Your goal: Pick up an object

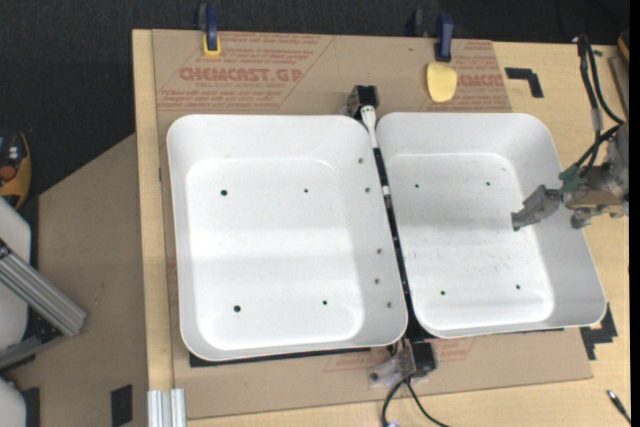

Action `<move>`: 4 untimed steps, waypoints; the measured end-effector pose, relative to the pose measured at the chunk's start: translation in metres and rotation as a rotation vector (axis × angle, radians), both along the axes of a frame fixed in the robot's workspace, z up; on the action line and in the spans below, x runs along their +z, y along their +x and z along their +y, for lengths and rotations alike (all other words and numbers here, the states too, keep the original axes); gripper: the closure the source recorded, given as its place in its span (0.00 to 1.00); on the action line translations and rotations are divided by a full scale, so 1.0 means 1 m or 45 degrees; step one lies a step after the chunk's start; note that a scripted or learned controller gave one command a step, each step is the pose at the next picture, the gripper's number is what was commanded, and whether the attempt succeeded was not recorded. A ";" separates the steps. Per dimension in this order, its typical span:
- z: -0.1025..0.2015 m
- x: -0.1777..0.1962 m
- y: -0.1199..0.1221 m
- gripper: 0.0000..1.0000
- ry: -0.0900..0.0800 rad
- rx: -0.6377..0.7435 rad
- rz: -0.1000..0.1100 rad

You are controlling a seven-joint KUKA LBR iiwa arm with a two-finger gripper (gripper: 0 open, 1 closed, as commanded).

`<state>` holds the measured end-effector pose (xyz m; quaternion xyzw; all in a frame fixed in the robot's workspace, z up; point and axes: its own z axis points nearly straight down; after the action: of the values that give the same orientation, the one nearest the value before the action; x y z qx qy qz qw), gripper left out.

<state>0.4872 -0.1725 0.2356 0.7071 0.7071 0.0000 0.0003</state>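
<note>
Nearest the camera, at the front of the joint between the two bins, sits one black clip (418,357) with a cable trailing off the desk (150,165). Behind it lie the two white bins side by side: the left bin (180,215) and the right bin (560,285), touching along that joint. Each floor shows four small dark dots. I can see no loose object lying in either bin to pick up.

My fingers (530,210) reach in over the right bin's right side, well right of the joint, low above the floor. Whether they are spread or closed I cannot tell, and nothing shows between them.

Farther back, a second black clip (362,100) sits at the joint's rear end. Beyond it stand two blue clamps (208,18) on the desk's back edge, and one yellow pad (441,81) lies below the right one.
</note>
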 end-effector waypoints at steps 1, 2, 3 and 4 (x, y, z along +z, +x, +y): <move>0.000 0.011 0.001 1.00 -0.002 0.001 -0.005; 0.055 0.144 0.047 1.00 -0.002 0.011 -0.024; 0.100 0.048 0.005 1.00 0.005 0.004 0.016; 0.125 0.246 0.029 1.00 -0.001 0.005 -0.025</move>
<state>0.5159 -0.0475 0.4814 0.7058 0.7084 0.0068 0.0075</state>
